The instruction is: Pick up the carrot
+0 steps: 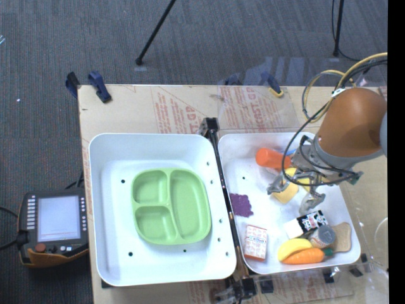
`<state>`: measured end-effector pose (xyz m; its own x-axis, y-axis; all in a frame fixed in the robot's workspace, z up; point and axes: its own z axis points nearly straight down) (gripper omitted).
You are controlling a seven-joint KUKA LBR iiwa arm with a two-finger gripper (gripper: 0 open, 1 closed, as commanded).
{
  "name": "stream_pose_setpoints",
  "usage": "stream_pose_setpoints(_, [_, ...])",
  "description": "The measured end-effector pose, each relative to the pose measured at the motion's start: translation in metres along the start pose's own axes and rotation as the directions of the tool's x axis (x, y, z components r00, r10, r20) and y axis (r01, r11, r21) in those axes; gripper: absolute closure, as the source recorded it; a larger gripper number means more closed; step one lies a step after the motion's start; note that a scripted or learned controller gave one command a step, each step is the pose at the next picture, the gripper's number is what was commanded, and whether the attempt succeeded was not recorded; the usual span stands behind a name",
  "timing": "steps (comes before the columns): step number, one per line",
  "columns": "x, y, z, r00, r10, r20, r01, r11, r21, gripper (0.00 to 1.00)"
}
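The carrot (305, 256), orange with a green stub at its right end, lies at the front of the right bin (243, 145), pressed against a yellow banana (291, 248). My gripper (295, 194) hangs over the middle of that bin, well behind the carrot and apart from it. Its two fingers (311, 201) are spread open. A pale yellow piece (286, 192) lies by the left finger, not clamped. The orange wrist band (351, 122) hides part of the bin's right side.
An orange-red item (271, 158) lies at the back of the right bin. Purple grapes (240, 204), a red-and-white box (255, 242), a black-and-white carton (311, 221), a grey can (323, 235) and a bread slice (344, 236) crowd it. The left bin holds a green divided plate (171, 206).
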<state>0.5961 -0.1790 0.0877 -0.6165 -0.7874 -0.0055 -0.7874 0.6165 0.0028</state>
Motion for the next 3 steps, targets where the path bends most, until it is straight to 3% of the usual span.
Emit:
stream_pose_setpoints(1, [-0.003, -0.057, -0.001, 0.825, 0.565, 0.002, -0.565, 0.825, 0.004, 0.0])
stream_pose_setpoints(2, [-0.019, -0.041, 0.002, 0.557, 0.83, -0.016, -0.83, 0.557, 0.006, 0.0])
stream_pose_setpoints(3, [-0.035, 0.045, 0.001, 0.641, 0.767, -0.001, -0.767, 0.641, 0.003, 0.0])
